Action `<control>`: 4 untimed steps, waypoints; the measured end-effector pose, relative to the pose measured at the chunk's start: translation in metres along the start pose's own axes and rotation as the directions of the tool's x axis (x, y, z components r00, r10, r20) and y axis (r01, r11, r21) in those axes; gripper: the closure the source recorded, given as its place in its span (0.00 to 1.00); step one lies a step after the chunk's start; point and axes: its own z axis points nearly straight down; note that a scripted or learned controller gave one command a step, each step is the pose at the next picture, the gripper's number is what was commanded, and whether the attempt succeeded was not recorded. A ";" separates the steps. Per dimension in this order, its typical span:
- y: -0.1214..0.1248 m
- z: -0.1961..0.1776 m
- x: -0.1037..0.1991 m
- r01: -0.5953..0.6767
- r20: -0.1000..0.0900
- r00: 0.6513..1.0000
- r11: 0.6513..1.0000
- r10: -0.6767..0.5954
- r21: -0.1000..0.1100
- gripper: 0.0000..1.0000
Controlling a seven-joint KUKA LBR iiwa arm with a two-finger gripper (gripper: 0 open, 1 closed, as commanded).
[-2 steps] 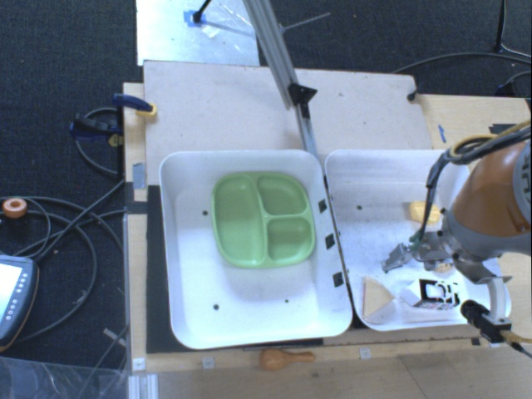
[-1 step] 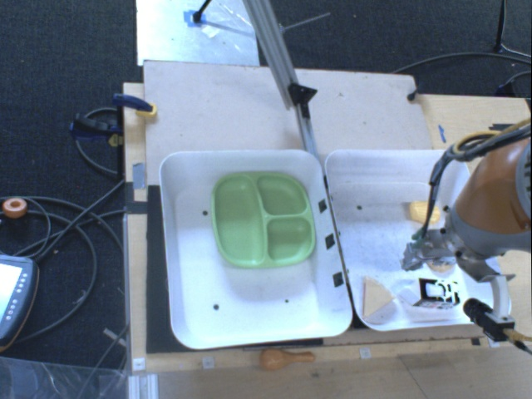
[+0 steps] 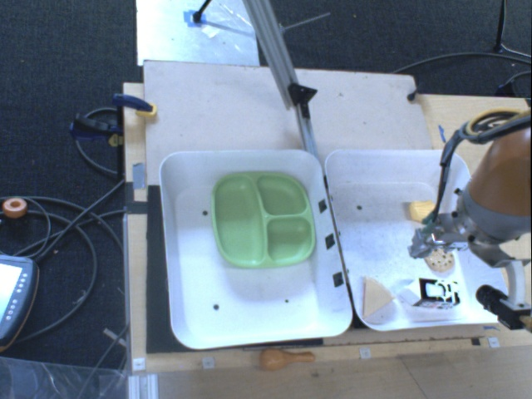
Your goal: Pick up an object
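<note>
1. Down in the right bin point(image 3: 366, 181) hangs the pincer point(image 3: 430, 243), at that bin's right side; from where I stand I cannot tell how it is set.
2. Just below it, touching or nearly so, lies a round speckled cookie point(image 3: 440, 261).
3. A yellow block point(image 3: 420, 211) sits just above the pincer, near the bin's upper right.
4. A tan wedge point(image 3: 376, 296) rests by the bin's lower left corner, and a black-and-white item point(image 3: 438, 291) lies to its right, under the cookie.
5. Over in the left bin point(image 3: 187, 289), a green divided plate point(image 3: 264, 219) sits upright with three compartments.
6. On the desk point(image 3: 208, 98) edge below the bins lies a small brown wooden piece point(image 3: 285, 358).
</note>
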 end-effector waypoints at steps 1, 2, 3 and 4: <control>0.003 -0.043 0.001 -0.001 0.000 1.000 1.000 0.001 0.000 1.00; 0.005 -0.077 0.000 0.000 0.000 1.000 1.000 0.000 0.001 1.00; 0.033 -0.081 0.056 0.004 -0.004 1.000 1.000 -0.004 0.004 1.00; 0.058 -0.087 0.103 0.004 -0.004 1.000 1.000 -0.004 0.004 1.00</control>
